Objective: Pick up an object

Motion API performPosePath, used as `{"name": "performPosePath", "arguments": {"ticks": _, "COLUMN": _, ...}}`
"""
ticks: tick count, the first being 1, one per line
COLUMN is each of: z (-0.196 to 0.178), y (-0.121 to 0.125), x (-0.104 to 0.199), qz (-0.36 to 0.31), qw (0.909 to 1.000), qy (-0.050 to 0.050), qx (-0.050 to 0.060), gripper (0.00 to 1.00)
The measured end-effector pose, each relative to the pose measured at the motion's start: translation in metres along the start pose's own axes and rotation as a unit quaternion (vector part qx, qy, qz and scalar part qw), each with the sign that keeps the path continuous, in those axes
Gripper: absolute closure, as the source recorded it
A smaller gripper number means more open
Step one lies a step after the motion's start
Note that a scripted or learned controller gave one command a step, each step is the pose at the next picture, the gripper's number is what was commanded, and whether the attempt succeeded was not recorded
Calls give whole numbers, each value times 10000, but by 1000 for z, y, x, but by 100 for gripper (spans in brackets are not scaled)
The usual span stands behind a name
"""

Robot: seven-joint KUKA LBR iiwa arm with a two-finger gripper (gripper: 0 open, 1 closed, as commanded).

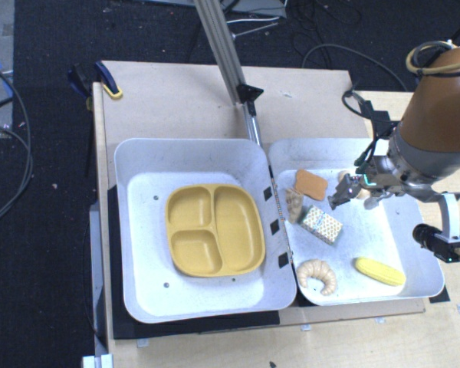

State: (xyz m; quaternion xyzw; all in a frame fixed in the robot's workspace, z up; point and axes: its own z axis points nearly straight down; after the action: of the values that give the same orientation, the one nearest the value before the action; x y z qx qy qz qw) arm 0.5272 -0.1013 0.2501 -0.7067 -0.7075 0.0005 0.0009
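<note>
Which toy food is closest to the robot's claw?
The orange slice, at the back of the right bin. It lies just left of the gripper; the checkered block, croissant and yellow corn lie farther off.

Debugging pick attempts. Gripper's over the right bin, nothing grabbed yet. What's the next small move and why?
Probably a short move down and toward the left bin, to centre on the patterned box. The gripper hangs over the right bin with nothing visible between its fingers, and that box lies nearest, just below-left of it. The orange block is about as close, though.
</note>
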Motion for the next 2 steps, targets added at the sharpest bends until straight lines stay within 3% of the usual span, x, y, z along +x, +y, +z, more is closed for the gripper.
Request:
{"name": "performPosePath", "arguments": {"ticks": 1, "z": 0, "y": 0, "x": 0, "qz": 0, "qw": 10000, "qy": -1, "qx": -5, "gripper": 0}}
{"name": "performPosePath", "arguments": {"ticks": 2, "z": 62, "y": 2, "x": 6, "qz": 6, "qw": 10000, "qy": 3, "qx": 21, "gripper": 0}}
